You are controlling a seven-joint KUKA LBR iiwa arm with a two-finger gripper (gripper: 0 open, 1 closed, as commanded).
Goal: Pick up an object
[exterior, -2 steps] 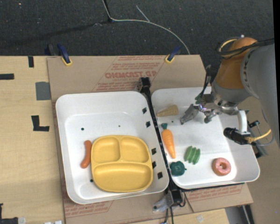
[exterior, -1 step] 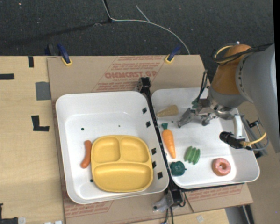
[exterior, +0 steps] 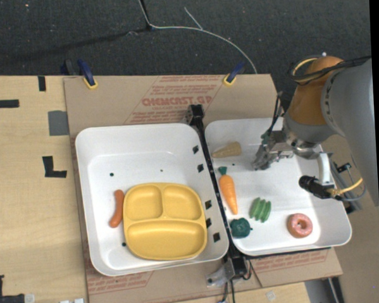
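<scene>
Five items lie in the right bin (exterior: 321,239): a tan wedge (exterior: 227,150) by its far-left corner, a carrot (exterior: 228,192) along the left wall, green pods (exterior: 261,209), a dark green piece (exterior: 240,227) and a pink donut (exterior: 300,225) near the front edge. The tool (exterior: 265,160) hangs over bare floor toward the far edge, grasping nothing; its opening I cannot tell.

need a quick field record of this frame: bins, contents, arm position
left bin: yellow divided tray, sausage lying against the tray's left edge
right bin: carrot, green beans, dark green vegetable, pink donut, tan wedge
gripper: low over the right bin's upper part, right of the tan wedge
held: nothing seen in the gripper
arm: enters from the view's right
</scene>
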